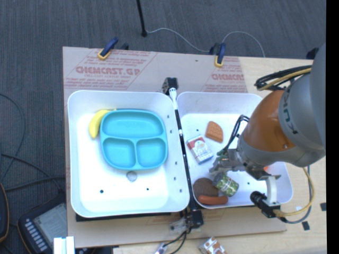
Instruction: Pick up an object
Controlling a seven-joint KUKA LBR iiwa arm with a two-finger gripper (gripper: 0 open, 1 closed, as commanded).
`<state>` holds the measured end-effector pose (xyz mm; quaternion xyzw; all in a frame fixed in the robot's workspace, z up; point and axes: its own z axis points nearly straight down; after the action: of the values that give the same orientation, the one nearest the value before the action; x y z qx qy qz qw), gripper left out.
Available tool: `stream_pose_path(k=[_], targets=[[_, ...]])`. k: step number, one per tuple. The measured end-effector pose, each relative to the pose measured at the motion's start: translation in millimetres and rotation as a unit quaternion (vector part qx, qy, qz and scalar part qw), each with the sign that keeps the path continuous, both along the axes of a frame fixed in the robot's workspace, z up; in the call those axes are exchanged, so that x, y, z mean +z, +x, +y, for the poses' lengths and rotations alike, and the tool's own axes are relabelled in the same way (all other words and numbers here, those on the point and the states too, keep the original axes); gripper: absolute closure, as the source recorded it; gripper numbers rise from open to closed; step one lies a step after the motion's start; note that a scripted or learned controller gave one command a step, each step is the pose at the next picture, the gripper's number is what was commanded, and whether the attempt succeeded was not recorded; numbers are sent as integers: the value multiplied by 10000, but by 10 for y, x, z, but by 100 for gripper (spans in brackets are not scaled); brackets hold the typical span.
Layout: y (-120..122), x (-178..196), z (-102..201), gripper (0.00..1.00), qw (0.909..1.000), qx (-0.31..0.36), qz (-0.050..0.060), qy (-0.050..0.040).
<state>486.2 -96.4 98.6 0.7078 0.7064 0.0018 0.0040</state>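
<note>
A banana (96,123) lies at nine o'clock of the blue tray (134,139) in the left bin (85,194). In the right bin (233,100), the gripper (224,174) hangs over a green-labelled can (229,186); whether it grips is unclear.

Two bins sit side by side on the bench before me. In the left bin (79,142) a divided tray (134,139) lies near the middle, with a banana (96,122) touching its left edge and a small round thing (131,177) just below it. In the right bin (233,100) a wafer (214,132) lies toward the back, a small carton (199,148) just left and nearer of it. My claw (226,169) hangs over a can (228,185); a round cookie (203,186) lies left of that can, a sausage (212,199) at the front wall.
</note>
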Motion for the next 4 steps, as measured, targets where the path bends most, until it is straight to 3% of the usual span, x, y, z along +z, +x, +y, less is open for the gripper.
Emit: stream_pose_path(k=[1, 2, 3, 4], targets=[[-1, -1, 1, 0, 10000, 0, 0, 0], [1, 93, 4, 100, 10000, 1, 4, 3], [0, 92, 5, 0, 10000, 1, 4, 3], [-18, -114, -6, 0, 10000, 6, 32, 11]])
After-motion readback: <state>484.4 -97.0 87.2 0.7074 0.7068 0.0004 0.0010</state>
